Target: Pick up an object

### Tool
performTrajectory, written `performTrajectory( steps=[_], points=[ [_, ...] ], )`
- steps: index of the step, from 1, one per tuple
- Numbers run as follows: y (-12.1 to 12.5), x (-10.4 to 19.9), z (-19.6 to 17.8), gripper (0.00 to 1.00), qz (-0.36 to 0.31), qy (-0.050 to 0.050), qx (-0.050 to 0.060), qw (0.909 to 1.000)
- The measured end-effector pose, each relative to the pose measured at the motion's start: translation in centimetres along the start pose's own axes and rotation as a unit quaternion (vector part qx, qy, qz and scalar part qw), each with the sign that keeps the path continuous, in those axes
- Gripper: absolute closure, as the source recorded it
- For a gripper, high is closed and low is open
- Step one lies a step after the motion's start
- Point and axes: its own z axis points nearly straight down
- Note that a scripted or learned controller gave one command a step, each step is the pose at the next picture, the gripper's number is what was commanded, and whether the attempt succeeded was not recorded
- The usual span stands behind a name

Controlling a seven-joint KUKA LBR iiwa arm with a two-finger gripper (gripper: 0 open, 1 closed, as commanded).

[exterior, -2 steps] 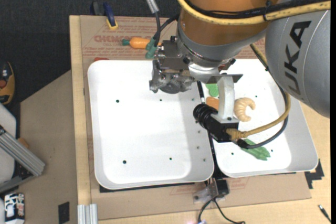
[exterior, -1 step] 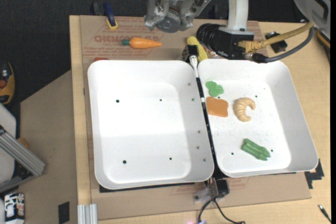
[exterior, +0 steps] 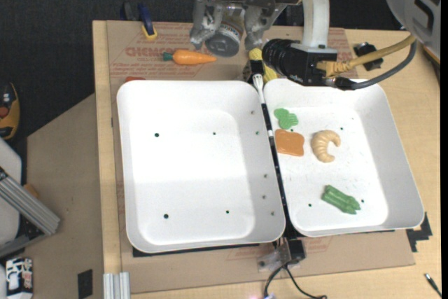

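The right bin holds several small toys. A flat green leaf-shaped piece lies near its back left. An orange block sits just in front of it, close to the divider. Next to that is a tan croissant, and a green pod lies toward the front. My gripper hangs high over the back edge of the bench, behind the left bin and away from all the toys. Its fingers stand open with nothing between them.
An orange carrot lies on the brown board behind the left bin, just left of the gripper. A blue and yellow clip sits at the board's back edge. A black fitting with cables overhangs the right bin's back rim.
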Motion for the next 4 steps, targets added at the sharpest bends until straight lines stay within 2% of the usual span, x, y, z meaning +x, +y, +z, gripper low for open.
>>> performTrajectory(
  steps=[1, 2, 3, 4],
  points=[
    [0.0, 0.1, -1.1, 1.00, -0.001, 0.001, -0.002, 1.0000],
    [0.0, 0.1, -1.0, 0.00, -0.001, 0.000, -0.001, 1.0000],
    [0.0, 0.1, -2.1, 1.00, -0.001, 0.001, -0.004, 1.0000],
    [0.0, 0.1, -2.1, 0.00, -0.001, 0.001, -0.003, 1.0000]
  ],
)
